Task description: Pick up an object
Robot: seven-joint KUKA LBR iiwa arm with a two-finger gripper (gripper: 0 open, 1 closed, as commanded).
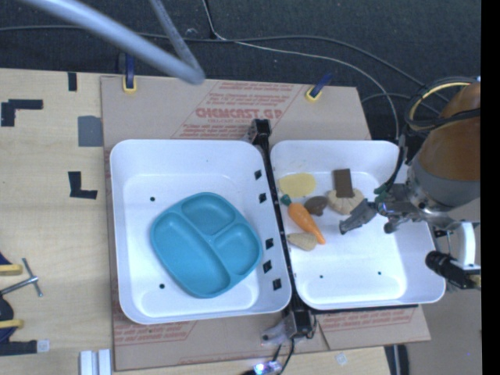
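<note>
In the right bin lies a small group of toy foods: a yellow piece, a dark brown block, a beige lump, a grey-brown pebble shape, an orange carrot and a tan potato-like piece. My gripper hangs over the middle of this bin, just right of the group and close to the beige lump. It stands open, one grey finger slanting down-left, with nothing between the fingers.
A blue divided plate sits in the left bin. A black divider with clips runs between the bins. The arm's grey and orange wrist looms over the right bin's right wall. Cables trail behind the bench.
</note>
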